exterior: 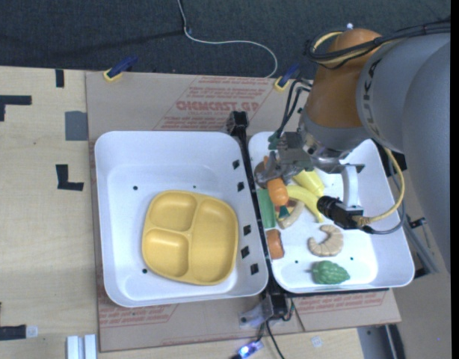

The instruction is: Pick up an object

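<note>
I have the gripper (278, 172) low over the right bin's (386, 264) left edge, among toy food near the orange carrot (277, 191); its grip I cannot tell. Next I judge it needs a clean lift.

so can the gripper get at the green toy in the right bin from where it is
Probably yes. The green toy lies alone near the right bin's front edge with nothing on top of it; the gripper sits over the crowded back-left pile.

2 white bins (117, 163); a yellow divided plate (191, 236); a yellow banana (310, 189); an orange carrot (278, 192); a green leafy piece (330, 272); a tan croissant (328, 240); a grey arm (416, 88) with an orange band (338, 81).
</note>
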